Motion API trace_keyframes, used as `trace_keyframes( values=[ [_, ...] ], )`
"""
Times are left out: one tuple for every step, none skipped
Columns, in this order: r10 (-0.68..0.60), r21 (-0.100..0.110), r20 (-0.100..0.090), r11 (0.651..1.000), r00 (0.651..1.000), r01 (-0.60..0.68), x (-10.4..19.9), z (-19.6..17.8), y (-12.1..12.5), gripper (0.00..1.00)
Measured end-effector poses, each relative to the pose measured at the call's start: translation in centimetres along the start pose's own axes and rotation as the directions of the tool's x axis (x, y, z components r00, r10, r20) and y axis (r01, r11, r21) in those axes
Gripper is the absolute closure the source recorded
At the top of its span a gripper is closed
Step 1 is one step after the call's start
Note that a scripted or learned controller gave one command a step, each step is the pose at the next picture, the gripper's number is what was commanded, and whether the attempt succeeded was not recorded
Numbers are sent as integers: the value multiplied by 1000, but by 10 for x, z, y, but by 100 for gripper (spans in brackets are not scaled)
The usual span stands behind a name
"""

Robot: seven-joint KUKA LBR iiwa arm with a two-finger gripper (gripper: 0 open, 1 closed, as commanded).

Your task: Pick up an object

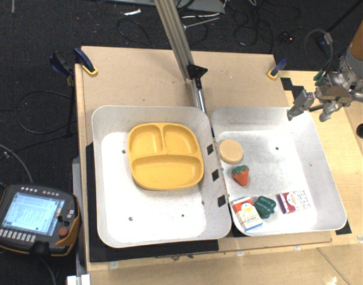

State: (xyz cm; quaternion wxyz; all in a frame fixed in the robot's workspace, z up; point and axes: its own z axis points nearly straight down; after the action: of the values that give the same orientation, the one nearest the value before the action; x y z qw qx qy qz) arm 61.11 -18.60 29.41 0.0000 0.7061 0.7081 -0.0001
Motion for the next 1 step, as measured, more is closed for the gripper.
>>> trace_keyframes(
  values=[
    [-1, 0, 1, 1000, 1000, 1, 0, 0, 0, 0]
  ],
)
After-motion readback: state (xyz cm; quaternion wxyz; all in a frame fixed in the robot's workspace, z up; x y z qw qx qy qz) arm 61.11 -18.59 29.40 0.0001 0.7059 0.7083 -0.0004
